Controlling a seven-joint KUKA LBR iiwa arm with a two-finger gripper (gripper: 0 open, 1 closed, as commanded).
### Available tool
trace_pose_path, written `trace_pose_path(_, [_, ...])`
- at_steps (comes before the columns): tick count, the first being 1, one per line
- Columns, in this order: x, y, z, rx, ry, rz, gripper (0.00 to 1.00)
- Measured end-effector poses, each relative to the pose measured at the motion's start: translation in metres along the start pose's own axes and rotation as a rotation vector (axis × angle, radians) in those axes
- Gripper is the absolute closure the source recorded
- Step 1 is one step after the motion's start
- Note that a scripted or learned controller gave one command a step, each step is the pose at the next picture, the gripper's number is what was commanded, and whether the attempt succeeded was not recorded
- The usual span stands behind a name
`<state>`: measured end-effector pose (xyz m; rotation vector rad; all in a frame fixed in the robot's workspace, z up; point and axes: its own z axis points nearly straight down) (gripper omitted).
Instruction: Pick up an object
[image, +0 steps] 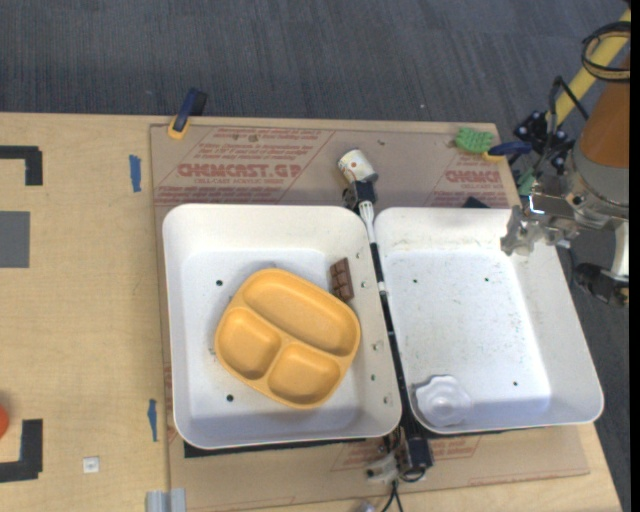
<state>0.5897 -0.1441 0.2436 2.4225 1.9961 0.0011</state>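
A yellow divided plate (288, 336) lies tilted in the left white bin (190, 250). A small brown bar (342, 280) rests by that bin's right wall, just beyond the plate's upper right edge. A clear, whitish round cup-like piece (442, 398) sits in the near left corner of the right bin (540, 380). My gripper (517, 237) hangs at the far right corner of the right bin, over its rim, well away from all three objects. The grey arm with its orange band (606, 130) stands behind it at the view's right edge.
Both bins sit on a cardboard sheet (250, 160) on the wooden bench. A blue-and-yellow clamp (187, 111) and a green clamp (472, 141) hold the sheet's far edge. A white-and-black fitting (356, 172) sits between the bins' far corners. Cables (398, 466) lie at the front.
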Motion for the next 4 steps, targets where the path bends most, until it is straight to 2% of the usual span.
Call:
trace_pose_path(1, [0.058, -0.039, 0.016, 0.005, 0.002, 0.142, 1.00])
trace_pose_path(2, [-0.009, -0.052, 0.022, 0.005, 0.001, 0.226, 1.00])
trace_pose_path(3, [-0.052, -0.013, 0.039, 0.001, 0.000, 0.137, 1.00])
trace_pose_path(4, [-0.065, -0.007, 0.044, 0.002, 0.002, -0.344, 1.00])
